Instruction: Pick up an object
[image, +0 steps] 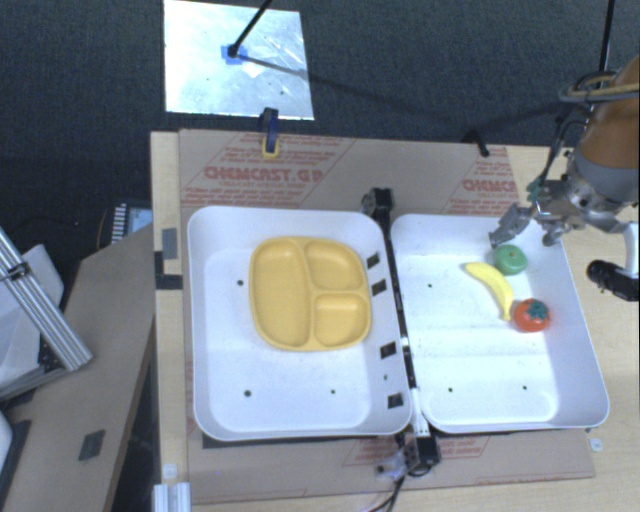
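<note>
Pincer (527, 227) spread, hovering just above green obj (512, 260) in rt bin (480, 400). Banana (491, 284) + tomato (531, 315) nearby. Yellow tray (308, 294) in lt bin (220, 400).

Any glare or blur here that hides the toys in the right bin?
Camera view: soft overall but evenly lit; banana, tomato and green ball read clearly in the right bin; glare on the foil sheet; tool slightly blurred.

Grey arm (600, 185), orange band, metal 2-finger gripper (524, 227), black cables.
</note>
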